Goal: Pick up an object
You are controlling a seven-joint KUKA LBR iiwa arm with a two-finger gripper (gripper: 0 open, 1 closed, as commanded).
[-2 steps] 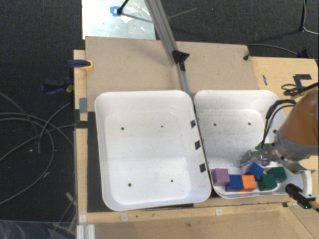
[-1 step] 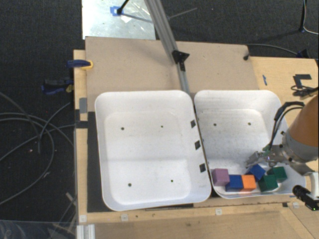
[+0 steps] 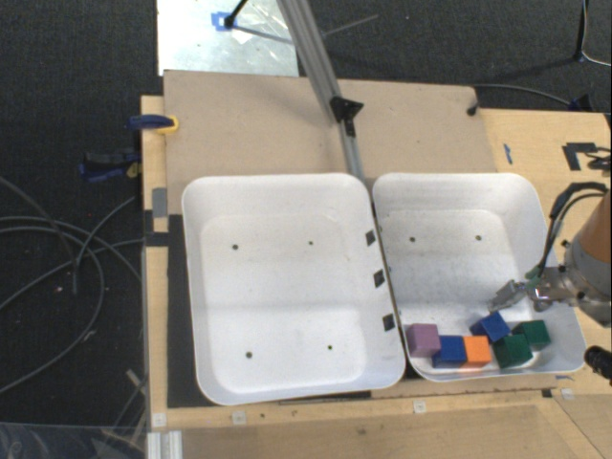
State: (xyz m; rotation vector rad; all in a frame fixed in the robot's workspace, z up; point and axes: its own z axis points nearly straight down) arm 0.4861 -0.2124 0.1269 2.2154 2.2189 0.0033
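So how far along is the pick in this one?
Nothing looks picked yet: the purple block, orange block, blue blocks and green blocks all lie in the right bin's near corner. In hand: the hand sits low at the pile's edge, beside the upper blue block. Left: grasping one and lifting it.

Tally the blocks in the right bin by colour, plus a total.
Purple block: 1
Blue blocks: 2
Orange block: 1
Green blocks: 2
Total: 6, all clustered at the near edge of the right bin.
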